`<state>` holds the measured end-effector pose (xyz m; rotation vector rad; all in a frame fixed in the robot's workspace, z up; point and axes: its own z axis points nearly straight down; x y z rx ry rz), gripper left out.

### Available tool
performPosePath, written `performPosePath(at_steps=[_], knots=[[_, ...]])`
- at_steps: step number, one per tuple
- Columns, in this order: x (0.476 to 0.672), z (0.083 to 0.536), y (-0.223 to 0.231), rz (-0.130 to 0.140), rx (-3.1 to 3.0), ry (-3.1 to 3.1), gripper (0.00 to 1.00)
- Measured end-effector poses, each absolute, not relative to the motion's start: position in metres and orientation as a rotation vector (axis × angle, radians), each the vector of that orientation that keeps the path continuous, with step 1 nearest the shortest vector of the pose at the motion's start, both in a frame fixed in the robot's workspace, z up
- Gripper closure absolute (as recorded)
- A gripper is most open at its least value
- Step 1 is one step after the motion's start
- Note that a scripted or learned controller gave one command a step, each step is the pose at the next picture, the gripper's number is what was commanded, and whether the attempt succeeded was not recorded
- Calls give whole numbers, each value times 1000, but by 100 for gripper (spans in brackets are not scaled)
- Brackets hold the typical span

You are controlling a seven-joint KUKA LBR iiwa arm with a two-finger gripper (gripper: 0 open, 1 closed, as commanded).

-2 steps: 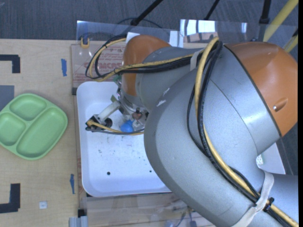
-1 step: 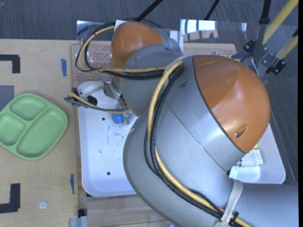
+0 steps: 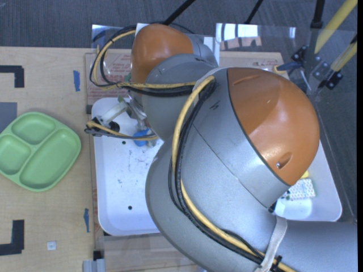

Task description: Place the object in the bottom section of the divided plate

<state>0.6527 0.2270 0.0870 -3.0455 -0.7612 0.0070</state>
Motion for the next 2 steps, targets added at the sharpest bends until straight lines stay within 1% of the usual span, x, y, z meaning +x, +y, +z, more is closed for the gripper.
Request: performPosePath(at_steps=[1,2], knots=[[585,88,225,-5,-3085,-576,100],[586,98,224,-4,-3085,-568,100]])
